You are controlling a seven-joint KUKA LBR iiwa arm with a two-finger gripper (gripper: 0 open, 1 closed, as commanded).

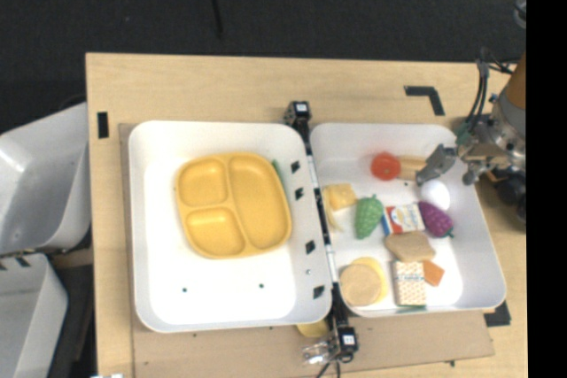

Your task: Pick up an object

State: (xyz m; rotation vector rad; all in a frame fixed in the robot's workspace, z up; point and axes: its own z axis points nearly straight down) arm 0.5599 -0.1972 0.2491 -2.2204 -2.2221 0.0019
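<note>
The gripper (450,165) hangs over the right bin's (474,279) far right part, its two fingers spread apart with nothing between them. One finger (436,162) slants down just above a white egg (434,194); whether it touches the egg cannot be told. A purple piece (435,218) lies just beside the egg, a tomato (385,165) to its left. The left bin (151,279) holds a yellow tray (234,204) (three compartments).
</note>
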